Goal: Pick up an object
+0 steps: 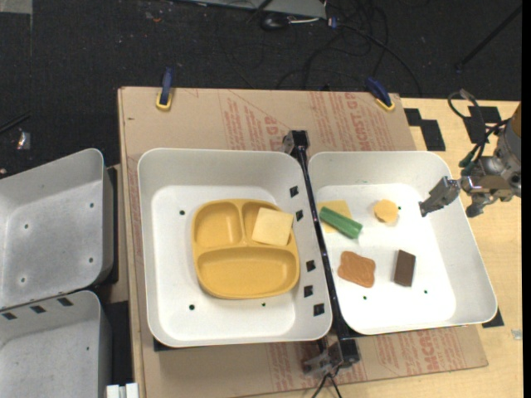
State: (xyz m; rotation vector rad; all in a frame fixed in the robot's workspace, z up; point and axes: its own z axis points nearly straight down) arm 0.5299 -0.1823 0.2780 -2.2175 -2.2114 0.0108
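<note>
Reaching in from the right, gripper (456,197) hangs over the right bin's (465,305) edge, fingers spread wide, nothing between them. Round yellow piece (386,212) lies nearby. Cardboard (249,123) lettering reversed, unreadable.

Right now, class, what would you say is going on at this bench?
A grey robot arm reaches in from the right, its hand over the right edge of the right white bin, holding nothing. In that bin lie a green stick, a round orange piece, a brown toast-like slab and a dark brown block. The left white bin holds a yellow divided tray with a pale yellow square on it.
</note>
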